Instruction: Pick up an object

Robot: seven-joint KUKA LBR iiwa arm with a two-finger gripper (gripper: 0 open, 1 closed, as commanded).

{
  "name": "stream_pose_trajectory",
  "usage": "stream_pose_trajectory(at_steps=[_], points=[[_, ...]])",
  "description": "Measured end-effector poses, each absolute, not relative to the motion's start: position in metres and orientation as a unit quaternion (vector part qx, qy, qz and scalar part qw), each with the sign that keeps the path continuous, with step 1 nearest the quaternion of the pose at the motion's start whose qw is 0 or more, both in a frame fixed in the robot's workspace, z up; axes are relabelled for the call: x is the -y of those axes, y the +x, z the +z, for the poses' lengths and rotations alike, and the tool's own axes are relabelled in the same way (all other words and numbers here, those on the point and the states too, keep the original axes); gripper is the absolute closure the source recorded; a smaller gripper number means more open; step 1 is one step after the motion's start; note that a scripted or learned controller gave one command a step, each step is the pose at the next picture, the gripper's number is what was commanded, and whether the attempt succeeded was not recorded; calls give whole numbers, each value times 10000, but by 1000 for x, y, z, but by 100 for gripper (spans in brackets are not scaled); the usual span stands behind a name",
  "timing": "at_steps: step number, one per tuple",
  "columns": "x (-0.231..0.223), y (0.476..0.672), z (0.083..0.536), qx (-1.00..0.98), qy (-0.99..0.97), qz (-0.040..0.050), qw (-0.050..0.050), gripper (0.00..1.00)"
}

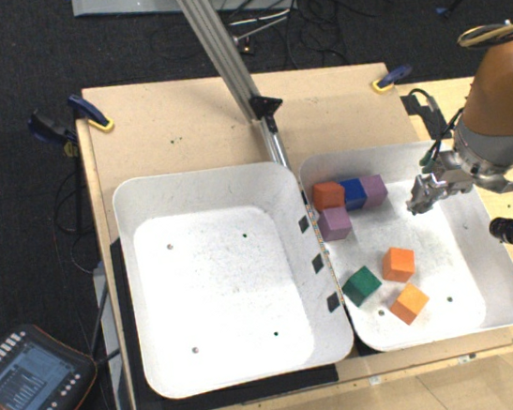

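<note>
A: Where are the blocks?
B: In the right bin, centre-right of frame: a cluster, orange block, blue block, two purple, left of the gripper. All cubes, no long axis.
A: Gripper's grasp?
B: Can't tell; it hovers right of them.
</note>
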State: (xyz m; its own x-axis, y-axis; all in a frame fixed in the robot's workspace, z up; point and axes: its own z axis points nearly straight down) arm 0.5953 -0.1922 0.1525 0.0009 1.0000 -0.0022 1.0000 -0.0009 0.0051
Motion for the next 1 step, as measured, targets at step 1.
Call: stream_pose_trajectory(at_steps=[1], points=[[189, 596, 216, -7080, 7062, 18, 39, 100]])
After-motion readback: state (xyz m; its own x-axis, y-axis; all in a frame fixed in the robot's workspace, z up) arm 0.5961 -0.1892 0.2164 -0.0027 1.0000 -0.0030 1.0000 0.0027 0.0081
